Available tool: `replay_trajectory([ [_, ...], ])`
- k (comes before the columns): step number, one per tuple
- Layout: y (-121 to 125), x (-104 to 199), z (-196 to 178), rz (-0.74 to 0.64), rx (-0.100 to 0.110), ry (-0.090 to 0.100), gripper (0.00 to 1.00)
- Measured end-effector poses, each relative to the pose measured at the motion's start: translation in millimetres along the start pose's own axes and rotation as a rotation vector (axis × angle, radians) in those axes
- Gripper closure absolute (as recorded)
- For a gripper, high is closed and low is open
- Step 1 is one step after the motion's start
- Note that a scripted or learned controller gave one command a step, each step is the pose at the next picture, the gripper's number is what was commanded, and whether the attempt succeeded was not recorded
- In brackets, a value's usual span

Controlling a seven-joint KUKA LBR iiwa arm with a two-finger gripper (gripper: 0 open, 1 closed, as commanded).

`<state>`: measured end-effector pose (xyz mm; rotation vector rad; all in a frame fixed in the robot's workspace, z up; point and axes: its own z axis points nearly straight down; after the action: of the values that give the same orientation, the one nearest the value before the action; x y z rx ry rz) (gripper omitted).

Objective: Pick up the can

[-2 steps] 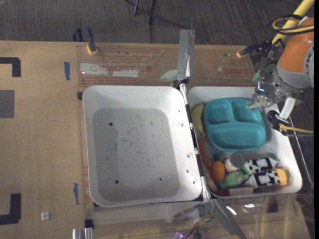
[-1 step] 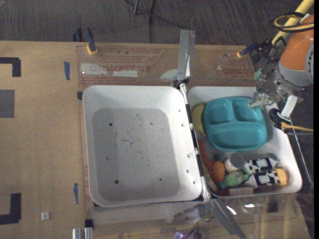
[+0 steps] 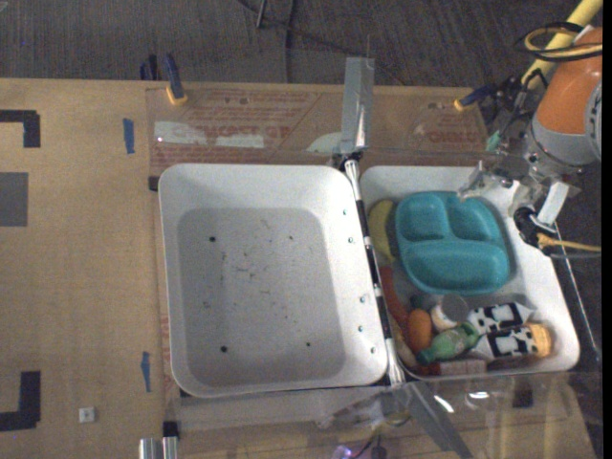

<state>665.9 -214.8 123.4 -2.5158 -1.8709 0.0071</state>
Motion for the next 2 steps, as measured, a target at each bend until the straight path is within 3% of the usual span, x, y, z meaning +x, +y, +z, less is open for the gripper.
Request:
replay_trajectory([
  [1, 0, 8, 23, 0.56, 0.016, 0.004, 0.0],
  [2, 4, 8, 13, 0.56, -0.014, 0.004, 1.0],
])
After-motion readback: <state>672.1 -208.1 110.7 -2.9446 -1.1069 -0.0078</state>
